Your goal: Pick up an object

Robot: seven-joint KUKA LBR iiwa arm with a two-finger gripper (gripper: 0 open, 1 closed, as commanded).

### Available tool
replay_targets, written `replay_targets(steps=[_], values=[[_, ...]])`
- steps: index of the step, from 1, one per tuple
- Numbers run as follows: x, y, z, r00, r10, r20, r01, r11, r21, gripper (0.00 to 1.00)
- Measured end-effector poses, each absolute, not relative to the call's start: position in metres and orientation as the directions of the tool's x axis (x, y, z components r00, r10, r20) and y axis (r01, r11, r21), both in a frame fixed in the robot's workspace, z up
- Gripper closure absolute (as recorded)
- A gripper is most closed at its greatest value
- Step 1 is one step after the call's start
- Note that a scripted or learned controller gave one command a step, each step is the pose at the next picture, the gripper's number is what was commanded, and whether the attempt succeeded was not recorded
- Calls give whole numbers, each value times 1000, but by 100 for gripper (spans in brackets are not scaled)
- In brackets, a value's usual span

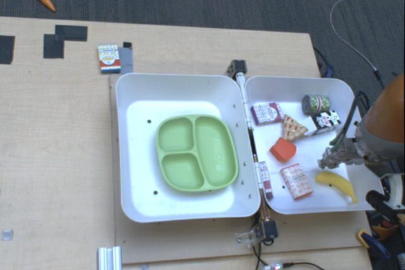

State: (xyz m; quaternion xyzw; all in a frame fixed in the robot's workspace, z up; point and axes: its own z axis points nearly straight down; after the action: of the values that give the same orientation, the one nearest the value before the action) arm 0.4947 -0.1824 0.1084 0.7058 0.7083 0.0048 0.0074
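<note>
The gripper (330, 159) (finger spread impossible to tell) hangs just above the banana (336, 184) in the right bin (345, 90).

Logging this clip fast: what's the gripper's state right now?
Gripper: low in the right bin, just above the banana; nothing visible between its fingers; open or closed cannot be told.

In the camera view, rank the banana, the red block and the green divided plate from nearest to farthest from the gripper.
1. Banana: right bin, just below the gripper.
2. Red block: right bin's middle, to the gripper's left.
3. Green divided plate: left bin, farthest.
</note>
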Motion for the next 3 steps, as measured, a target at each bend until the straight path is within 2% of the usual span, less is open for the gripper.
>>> replay_targets(steps=[1,2,3], values=[[495,-182,108,-4,1000,-4,1000,4,17,0],[489,-194,86,-2,1000,-1,1000,2,6,0],[491,-194,98,-3,1000,-3,1000,3,12,100]])
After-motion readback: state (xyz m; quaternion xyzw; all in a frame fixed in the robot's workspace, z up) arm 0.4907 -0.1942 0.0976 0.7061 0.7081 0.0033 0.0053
